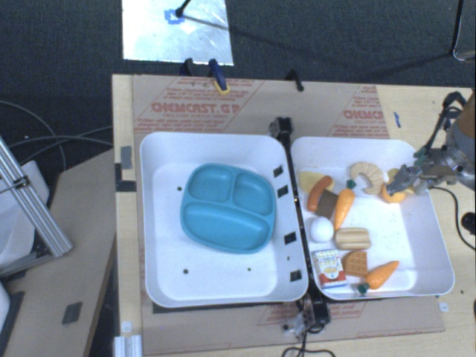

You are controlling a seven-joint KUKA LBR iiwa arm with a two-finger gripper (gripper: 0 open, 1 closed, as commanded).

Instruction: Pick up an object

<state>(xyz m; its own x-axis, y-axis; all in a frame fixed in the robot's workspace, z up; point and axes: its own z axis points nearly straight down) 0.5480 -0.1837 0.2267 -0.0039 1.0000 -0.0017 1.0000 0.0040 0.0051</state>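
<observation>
Camera view: the gripper [401,178] sits low in the right bin [431,255], fingers clamped on a yellow-orange toy food piece [393,193].

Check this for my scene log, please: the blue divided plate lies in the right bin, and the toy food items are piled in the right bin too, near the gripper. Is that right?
One detail is wrong. The camera view shows the blue divided plate lying in the left bin, not the right one. The rest stands: the toy food items are in the right bin, near the gripper.
</observation>
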